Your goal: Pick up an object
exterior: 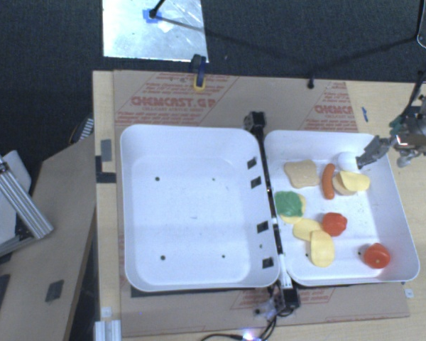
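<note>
The right bin point(405, 222) holds several toy foods: a tan bread slice point(302, 173), an orange sausage point(329, 180), a white egg point(347, 160), a yellow piece point(352, 183), a green leafy piece point(289, 204), two yellow pieces point(307, 228) point(322, 249), a red tomato point(334, 224) and another red one point(376, 256). My gripper point(373, 151) reaches in from the right edge, its tip just right of the white egg at the bin's far right side. Nothing is visibly held.
The left bin point(192, 204) lies beside the right one, with a black hinge strip point(266, 204) between them. Both rest on a cardboard sheet point(163, 98). A metal plate point(153, 20) lies behind, and an aluminium rail point(14, 197) stands at the left.
</note>
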`<state>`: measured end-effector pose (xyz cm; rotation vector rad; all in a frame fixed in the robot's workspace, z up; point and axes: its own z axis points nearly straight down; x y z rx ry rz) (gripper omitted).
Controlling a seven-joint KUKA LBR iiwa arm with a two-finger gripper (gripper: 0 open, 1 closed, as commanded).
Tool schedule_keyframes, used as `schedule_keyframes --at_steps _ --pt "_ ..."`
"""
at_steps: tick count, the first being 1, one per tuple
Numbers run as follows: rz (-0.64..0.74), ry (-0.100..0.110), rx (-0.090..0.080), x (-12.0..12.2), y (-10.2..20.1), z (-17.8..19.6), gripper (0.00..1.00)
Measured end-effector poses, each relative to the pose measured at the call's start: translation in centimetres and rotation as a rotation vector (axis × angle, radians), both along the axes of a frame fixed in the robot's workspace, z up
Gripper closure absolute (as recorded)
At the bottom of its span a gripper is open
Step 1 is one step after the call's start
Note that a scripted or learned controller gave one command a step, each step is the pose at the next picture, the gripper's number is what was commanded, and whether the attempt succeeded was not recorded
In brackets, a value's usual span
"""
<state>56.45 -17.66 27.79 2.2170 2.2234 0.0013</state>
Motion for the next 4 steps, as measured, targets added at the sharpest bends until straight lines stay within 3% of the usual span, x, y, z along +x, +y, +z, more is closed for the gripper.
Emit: schedule_keyframes --at_steps 1,2,3,4 --pt "0.001 -0.003 -0.002 5.4 -3.1 -15.2 0.00" --pt "0.003 -0.006 -0.001 9.7 -0.1 -19.1 0.00" --pt "-0.001 -0.001 -0.001 7.0 -3.0 -19.3 0.00" --pt "-0.001 0.001 0.000 3.6 -3.0 -18.5 0.00"
